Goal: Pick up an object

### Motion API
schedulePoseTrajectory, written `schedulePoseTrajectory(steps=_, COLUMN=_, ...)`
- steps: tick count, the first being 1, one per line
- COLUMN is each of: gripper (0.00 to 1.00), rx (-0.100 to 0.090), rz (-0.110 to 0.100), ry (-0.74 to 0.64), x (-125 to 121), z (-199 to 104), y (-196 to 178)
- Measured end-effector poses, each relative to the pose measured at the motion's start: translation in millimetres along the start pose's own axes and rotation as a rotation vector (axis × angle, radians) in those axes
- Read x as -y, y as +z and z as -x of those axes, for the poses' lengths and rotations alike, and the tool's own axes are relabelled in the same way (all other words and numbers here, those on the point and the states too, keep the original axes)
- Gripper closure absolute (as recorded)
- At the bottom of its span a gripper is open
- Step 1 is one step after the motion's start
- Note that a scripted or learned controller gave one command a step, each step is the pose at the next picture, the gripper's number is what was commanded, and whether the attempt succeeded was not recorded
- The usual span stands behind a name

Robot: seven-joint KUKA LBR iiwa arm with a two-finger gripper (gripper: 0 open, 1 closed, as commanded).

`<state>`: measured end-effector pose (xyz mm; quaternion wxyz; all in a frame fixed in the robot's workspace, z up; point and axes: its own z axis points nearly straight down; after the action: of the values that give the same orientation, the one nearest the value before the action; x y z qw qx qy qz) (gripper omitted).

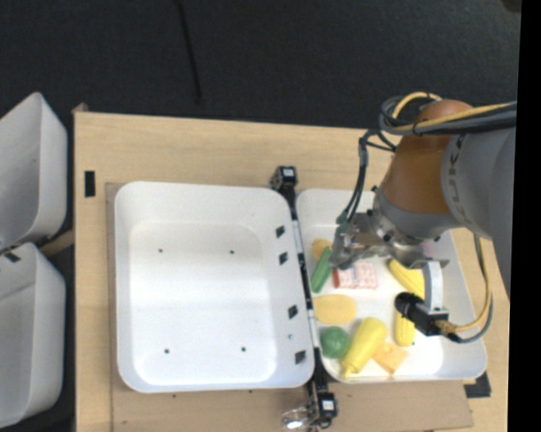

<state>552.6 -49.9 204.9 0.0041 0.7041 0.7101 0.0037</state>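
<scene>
While the arm [449, 173] is reaching in from the right edge of the bench [211, 151], two white bins are sitting side by side on it. One is the left bin [197, 288]. The other is the right bin [465, 350], which is carrying every loose object.

Counted contents of the right bin: one green stick-shaped piece [322, 273] is lying against the bin's left wall; one red-and-white packet [357, 276] is lying just beside it toward the centre; one pale yellow disc [336, 308] is sitting below the packet; one green ball [334, 341] is resting near the front left corner; one yellow corn-shaped piece [363, 344] is leaning beside the ball, touching it; one orange block [389, 357] is lying along the front wall. Two further yellow pieces [407, 277] are lying toward the right wall, partly covered by the wrist hardware.

A black fitting with a yellow cable [422, 313] is hanging over the right half of that bin.

Arm pose: the orange band is sitting above the bin's rear wall, with the wrist angling down and leftward. The gripper [345, 249] is hanging directly over the upper end of the green stick and the packet's left edge. Whether it is open, closed or gripping anything cannot be determined.
</scene>
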Motion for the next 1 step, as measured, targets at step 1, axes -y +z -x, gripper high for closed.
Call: schedulePoseTrajectory(steps=1, gripper=1.0, rx=0.001, rz=0.006, ry=0.002, x=-70.4, z=-36.5, y=-132.8)
